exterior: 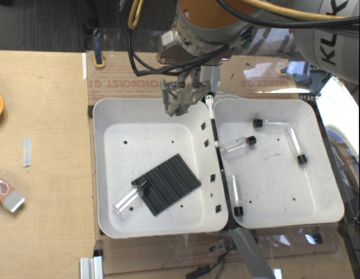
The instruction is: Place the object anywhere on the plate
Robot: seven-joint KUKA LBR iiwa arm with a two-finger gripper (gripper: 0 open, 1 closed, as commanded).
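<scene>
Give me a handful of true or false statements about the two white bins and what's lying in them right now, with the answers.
1. The black ribbed rectangular plate lies in the left white bin. True.
2. Four clear plastic tubes with black caps lie in the right white bin. True: one near the top, one by the divider, one at the right, one at the lower left.
3. The clear tube with a black cap in the left bin lies well apart from the plate. False: it touches the plate's lower left edge.
4. The tool hangs over the right bin's centre. False: it is at the left bin's top edge.
5. The plate sits square to the bin walls. False: it is turned at an angle.
</scene>
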